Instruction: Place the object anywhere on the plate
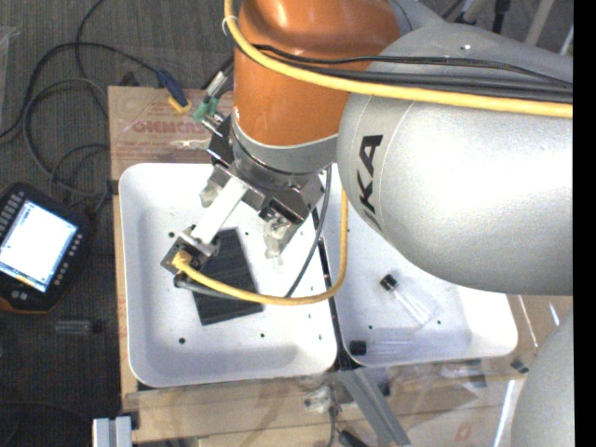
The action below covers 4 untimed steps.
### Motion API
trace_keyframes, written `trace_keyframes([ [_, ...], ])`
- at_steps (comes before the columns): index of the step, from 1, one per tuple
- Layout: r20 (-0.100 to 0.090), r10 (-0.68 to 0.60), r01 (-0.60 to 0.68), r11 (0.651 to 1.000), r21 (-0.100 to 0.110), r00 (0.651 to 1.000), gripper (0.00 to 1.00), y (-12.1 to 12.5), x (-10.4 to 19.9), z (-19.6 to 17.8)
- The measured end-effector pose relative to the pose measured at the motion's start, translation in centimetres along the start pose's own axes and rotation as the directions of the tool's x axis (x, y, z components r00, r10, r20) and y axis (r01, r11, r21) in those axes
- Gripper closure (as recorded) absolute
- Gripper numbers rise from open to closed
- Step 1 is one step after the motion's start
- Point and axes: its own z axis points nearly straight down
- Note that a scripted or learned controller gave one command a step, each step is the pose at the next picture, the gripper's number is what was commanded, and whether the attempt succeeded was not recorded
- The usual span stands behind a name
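Reaching in from the right, the grey arm (466, 156) with its orange band (298, 54) covers much of the upper bench, and its wrist hangs over the left white bin (140, 343). That bin's near and left rims lie bare, with open white floor along the front and down the left side, while the back right part sits under the wrist. The tool (228, 220) points down into this bin; whether it is open or closed cannot be told from this slant, since the wrist and a yellow cable (279, 298) cross in front of it. A dark flat rectangular plate (228, 287) lies on the left bin's floor, tilted, just beside and partly below the tool's lower end, with a small grey block (186, 250) of the tool touching or overlapping its upper left corner. The right white bin (466, 343) holds a small clear object with a black cap (402, 296), lying on its side well apart from the tool and from the plate, across the divide between the two bins. A handheld screen (37, 250) lies on the floor left of the surface.
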Motion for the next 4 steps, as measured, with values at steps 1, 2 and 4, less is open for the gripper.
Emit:
trace_keyframes([
  [1, -0.001, -0.101, 0.101, 0.995, -0.004, 0.995, 0.0, 5.8, -6.3, -4.9],
  [2, 0.001, -0.243, 0.243, 0.97, 0.002, 0.97, 0.0, 1.7, -1.9, 16.3],
  [4, 0.0, -0.182, 0.182, 0.983, -0.004, 0.983, 0.0, 1.4, -1.4, 0.6],
])
